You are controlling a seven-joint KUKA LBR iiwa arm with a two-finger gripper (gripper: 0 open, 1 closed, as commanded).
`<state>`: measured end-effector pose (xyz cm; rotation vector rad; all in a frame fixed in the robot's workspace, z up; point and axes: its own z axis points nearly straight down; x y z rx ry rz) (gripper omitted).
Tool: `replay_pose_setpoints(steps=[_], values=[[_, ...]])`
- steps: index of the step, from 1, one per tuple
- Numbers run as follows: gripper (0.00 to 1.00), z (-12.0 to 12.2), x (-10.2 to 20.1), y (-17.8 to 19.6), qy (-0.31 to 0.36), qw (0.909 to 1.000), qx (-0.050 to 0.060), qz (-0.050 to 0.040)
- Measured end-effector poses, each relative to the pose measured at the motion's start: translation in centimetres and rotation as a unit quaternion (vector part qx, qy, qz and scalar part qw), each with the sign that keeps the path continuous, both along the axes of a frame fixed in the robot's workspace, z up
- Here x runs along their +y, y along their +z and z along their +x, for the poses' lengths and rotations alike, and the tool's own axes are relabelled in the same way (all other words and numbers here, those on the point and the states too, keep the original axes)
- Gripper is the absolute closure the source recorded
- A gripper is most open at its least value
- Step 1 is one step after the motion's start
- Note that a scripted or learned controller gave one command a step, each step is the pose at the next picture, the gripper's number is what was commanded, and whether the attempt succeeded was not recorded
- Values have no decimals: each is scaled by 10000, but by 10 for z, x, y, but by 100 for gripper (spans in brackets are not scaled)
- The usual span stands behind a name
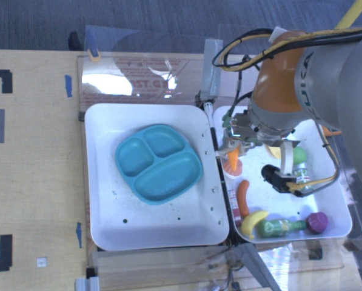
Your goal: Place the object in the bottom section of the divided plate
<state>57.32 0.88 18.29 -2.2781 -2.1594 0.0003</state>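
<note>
Carrot-like orange object (232, 160) is seen at the left edge of the right bin (338, 214), directly under the fingers (234, 139), which are lowered over it from the grey arm (326, 71) with its orange band (278, 80). Whether the fingers are apart or clamped on the object cannot be told, since the wrist hides them. The blue divided plate (159, 162) is set in the left bin (108, 211), well to the left of the fingers, its large bottom section lying nearest them. Below the fingers a red sausage-shaped item (243, 197), a yellow banana (252, 221), a green bottle (281, 226) and a purple item (318, 222) are laid along the bin's lower rim. The bins are borne by the table (35, 180).
</note>
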Motion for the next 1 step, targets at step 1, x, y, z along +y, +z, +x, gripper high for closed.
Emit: replay_pose_setpoints(steps=[1], values=[[100, -14, 65, 0, 93, 10000, 16, -1]])
